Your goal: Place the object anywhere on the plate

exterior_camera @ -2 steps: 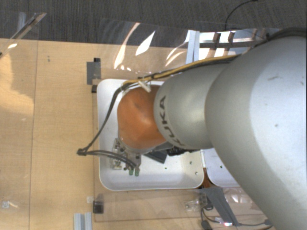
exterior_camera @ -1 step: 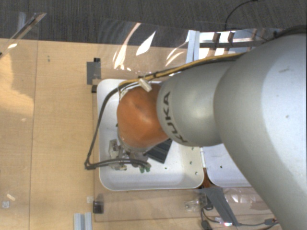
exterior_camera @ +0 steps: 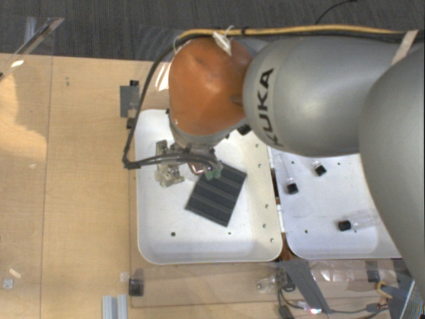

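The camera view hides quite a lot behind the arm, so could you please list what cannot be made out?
- Gripper: its tips sit under the orange band; open or shut is unclear.
- Right bin: far part covered by the grey arm.
- Dark ribbed slab: upper corner hidden beneath the gripper.
- Small black items: too small to identify.

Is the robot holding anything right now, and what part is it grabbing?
It cannot be told. The gripper sits under the orange wrist, right above the top edge of the dark ridged object in the left bin, but any grip is hidden.
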Available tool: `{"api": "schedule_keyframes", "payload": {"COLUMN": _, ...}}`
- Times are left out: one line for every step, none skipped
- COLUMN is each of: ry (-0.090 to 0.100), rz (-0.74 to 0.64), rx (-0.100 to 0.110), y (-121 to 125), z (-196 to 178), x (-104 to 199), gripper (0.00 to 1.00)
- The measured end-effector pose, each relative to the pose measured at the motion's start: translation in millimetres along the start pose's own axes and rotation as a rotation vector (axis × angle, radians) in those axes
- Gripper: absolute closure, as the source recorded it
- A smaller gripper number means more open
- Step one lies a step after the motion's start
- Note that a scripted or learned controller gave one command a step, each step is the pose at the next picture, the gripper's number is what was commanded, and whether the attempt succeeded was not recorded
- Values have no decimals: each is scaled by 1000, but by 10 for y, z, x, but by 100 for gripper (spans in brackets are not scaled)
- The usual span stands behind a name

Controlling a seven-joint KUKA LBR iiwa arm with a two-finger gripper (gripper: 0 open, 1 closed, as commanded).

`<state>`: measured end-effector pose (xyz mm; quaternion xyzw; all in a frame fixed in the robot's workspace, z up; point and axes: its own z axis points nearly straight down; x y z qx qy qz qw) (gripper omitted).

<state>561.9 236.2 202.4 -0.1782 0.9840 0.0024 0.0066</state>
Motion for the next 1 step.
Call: {"api": "schedule_keyframes", "payload": {"ry": 5, "rz": 184, "rx": 0, "y": 114, "z": 1042, "x": 314, "gripper": 100}}
